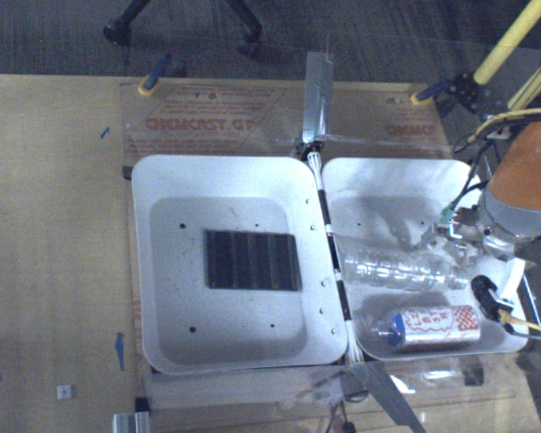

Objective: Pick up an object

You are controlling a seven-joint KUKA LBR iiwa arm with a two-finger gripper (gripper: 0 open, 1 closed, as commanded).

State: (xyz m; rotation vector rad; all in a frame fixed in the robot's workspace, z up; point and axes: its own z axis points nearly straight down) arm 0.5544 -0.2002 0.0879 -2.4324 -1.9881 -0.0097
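Observation:
A clear plastic bottle [398,270] lies on its side across the middle of the right bin [379,183]. In front of it, close to the bin's front wall, rests a white tube with red print and a blue cap [430,325]. A black ribbed rectangular pad [252,260] lies flat in the centre of the left bin [162,242]. My gripper [449,235] hangs low over the right side of the right bin, right at the bottle's right end. The wrist and the bottle's glare hide its tips.
The grey arm with its orange band [526,174] covers the right bin's right rim, with cables and a black connector [489,294] trailing beside it. A clamp and a metal post [316,97] stand behind the divide between the bins. Yellow poles [514,30] rise at the back right.

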